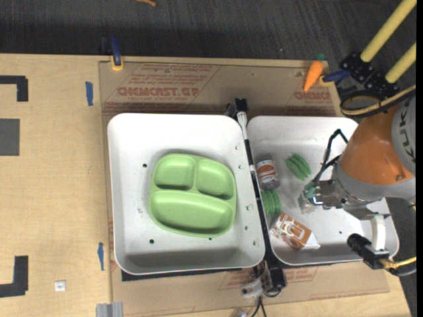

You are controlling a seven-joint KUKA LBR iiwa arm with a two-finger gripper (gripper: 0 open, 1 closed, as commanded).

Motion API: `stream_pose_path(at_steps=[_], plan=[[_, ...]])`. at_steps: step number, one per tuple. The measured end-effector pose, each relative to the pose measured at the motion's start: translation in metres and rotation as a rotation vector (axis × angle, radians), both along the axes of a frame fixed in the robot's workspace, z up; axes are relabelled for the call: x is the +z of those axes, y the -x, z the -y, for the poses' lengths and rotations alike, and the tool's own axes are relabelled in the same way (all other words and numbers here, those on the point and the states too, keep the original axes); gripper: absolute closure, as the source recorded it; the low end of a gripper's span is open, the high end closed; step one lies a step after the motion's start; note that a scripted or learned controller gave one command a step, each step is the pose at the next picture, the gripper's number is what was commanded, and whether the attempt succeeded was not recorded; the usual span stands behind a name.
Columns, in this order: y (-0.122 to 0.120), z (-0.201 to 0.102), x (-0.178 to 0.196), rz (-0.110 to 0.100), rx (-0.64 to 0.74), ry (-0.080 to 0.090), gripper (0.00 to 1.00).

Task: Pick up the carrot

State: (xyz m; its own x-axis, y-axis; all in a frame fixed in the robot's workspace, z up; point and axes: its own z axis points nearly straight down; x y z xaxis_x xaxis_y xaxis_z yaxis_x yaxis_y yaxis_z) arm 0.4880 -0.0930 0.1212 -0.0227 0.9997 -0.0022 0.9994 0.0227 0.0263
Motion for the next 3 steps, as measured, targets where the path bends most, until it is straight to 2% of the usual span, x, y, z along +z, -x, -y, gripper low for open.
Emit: stream_pose_path(at_steps=[1, 2, 3], plan=[[-0.024, -0.101, 0.063, -0.026, 0.144, 0.000, 1.00], [0.009, -0.145, 0.063, -0.029, 0.233, 0.000, 1.00], [-0.018, -0.043, 0.084, -0.024, 0.322, 0.004, 1.00]])
